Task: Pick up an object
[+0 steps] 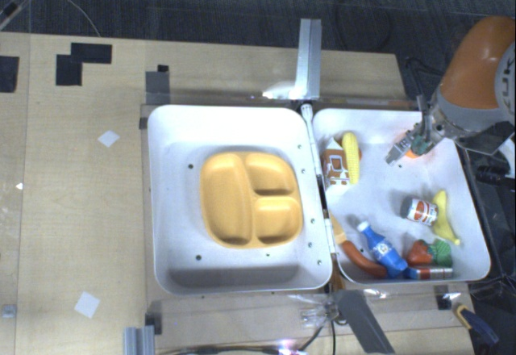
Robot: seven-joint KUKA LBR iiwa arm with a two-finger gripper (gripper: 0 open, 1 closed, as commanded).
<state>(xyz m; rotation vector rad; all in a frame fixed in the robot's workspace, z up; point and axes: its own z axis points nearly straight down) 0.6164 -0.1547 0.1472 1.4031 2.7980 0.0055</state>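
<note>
My gripper [409,145] hangs low over the back right part of the right bin [476,208]. A small orange object [418,152] lies right under it, partly hidden by it, and whether they touch cannot be made out. The same bin holds a yellow corn cob [351,156] beside a small orange-and-white box [334,168], a red-and-white can [419,210], a banana [443,218], a blue bottle [382,248], a sausage [360,258] and a red-and-green fruit [426,252].
The left bin [169,184] holds a yellow divided tray [250,198] in its middle. A metal post [310,55] rises behind the seam between the bins. The arm's orange band [476,63] looms at the right edge.
</note>
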